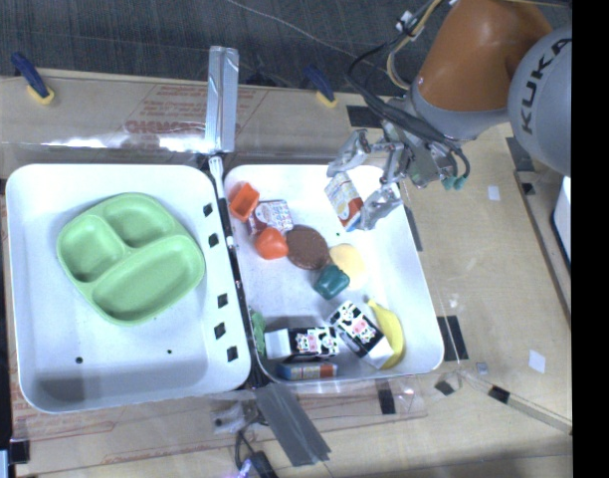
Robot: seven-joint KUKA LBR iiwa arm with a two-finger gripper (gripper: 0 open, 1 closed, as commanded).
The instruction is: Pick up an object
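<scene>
My gripper hangs over the far right part of the right bin, below the orange band of the arm. A small white packet with a red end sits between its two fingers, and the gripper is shut on it. Left in the bin are an orange cup, a white and red pouch, a red-orange piece, a brown disc, a yellow lemon and a teal block.
At the right bin's near end lie a banana, two cow-patterned cartons and a dark tube. The left bin holds a green divided plate. A metal divider stands between the bins.
</scene>
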